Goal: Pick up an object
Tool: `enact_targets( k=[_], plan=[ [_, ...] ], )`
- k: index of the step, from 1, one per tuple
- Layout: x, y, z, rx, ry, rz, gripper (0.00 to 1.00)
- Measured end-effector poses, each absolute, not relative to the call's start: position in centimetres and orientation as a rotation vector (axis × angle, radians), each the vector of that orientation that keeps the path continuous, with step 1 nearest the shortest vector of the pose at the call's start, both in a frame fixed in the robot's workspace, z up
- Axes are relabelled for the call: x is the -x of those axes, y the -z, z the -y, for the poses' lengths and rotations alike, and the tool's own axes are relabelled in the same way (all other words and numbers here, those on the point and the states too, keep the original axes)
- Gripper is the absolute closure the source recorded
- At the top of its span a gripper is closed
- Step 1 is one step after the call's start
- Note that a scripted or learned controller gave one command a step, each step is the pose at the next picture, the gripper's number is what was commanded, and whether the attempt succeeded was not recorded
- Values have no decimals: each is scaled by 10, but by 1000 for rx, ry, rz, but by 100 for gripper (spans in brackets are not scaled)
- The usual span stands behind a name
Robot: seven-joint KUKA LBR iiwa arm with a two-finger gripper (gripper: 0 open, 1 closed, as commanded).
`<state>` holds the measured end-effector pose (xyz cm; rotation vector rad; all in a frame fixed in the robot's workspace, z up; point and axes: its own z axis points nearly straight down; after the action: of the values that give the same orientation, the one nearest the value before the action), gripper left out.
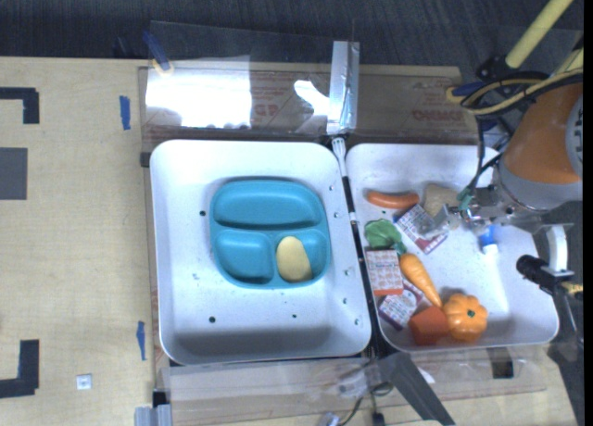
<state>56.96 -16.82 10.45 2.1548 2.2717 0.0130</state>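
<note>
**Right bin, crowded with toy food**

Nearest the front rim, a small orange pumpkin sits beside a carrot slanting up-left. Farther back a red sausage lies crosswise. Whether the gripper has its fingers wide or narrow cannot be told. Left, a blue tray holds a lemon. Pale wooden surface beyond.

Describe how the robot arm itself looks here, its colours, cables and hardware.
The arm is grey with a broad orange band above the wrist. Black cables run along its side to the gripper, a small cluster of dark and metallic parts with a blue bit below.
</note>
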Motion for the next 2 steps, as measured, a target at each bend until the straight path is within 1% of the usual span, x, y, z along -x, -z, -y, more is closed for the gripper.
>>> enact_targets(
  k=[1,2],
  plan=[
    [-541,-94,124,-2200,-19,-2214,0],
    [-532,-88,93,-2144,-6,-2288,0]
  ],
)
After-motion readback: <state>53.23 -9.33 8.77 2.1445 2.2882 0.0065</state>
